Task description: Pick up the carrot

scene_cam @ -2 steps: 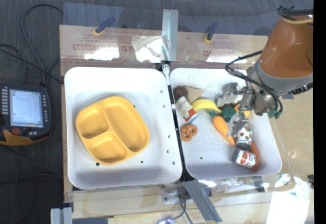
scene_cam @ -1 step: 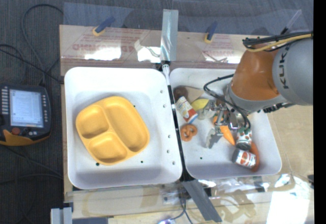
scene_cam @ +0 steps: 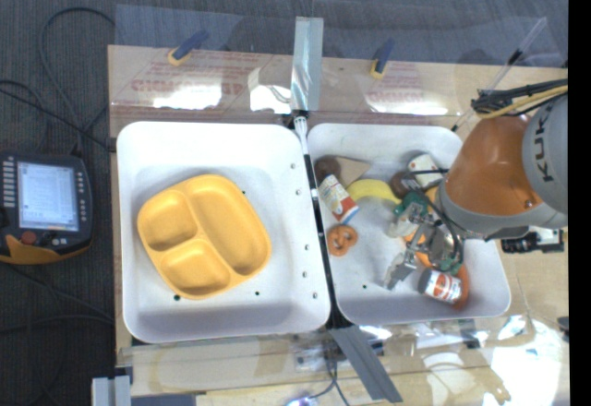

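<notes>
My gripper (scene_cam: 403, 269) hangs low in the right bin (scene_cam: 369, 303), near its front middle, with the arm's orange band (scene_cam: 489, 175) above it. A small orange piece that looks like the carrot (scene_cam: 424, 255) lies right against the gripper's right side, partly hidden by the wrist and cables. I cannot see whether the carrot is between the jaws.
In the right bin lie a red-and-white can (scene_cam: 338, 197), a banana (scene_cam: 372, 190), a pretzel (scene_cam: 341, 239), a brown round item (scene_cam: 406, 181) and a red-labelled jar (scene_cam: 443, 286) close to the gripper. The left bin (scene_cam: 148, 321) holds a yellow divided plate (scene_cam: 201, 234).
</notes>
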Motion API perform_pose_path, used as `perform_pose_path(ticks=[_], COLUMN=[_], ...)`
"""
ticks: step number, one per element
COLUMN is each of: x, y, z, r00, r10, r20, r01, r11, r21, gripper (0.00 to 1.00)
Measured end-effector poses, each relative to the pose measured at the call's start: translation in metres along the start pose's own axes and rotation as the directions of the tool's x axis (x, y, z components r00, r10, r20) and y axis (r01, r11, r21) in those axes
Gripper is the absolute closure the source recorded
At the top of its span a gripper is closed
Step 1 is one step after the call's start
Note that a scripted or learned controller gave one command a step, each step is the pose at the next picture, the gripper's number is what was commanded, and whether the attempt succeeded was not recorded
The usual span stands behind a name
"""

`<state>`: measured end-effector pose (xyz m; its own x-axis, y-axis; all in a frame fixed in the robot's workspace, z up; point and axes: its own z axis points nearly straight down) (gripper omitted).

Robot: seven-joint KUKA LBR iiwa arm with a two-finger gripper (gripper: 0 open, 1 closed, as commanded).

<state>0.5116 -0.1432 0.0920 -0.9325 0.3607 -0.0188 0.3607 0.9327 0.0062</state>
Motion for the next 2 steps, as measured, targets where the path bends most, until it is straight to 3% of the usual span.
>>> perform_pose_path(ticks=[1, 2], x=[-0.002, 0.031], y=[0.001, 0.038], z=[-0.011, -0.059], r00=[1.000, 0.979], r10=[-0.002, 0.202], r20=[0.006, -0.016], r01=[0.002, -0.202], r11=[1.000, 0.979], r21=[0.002, 0.009], gripper=[1.00, 1.00])
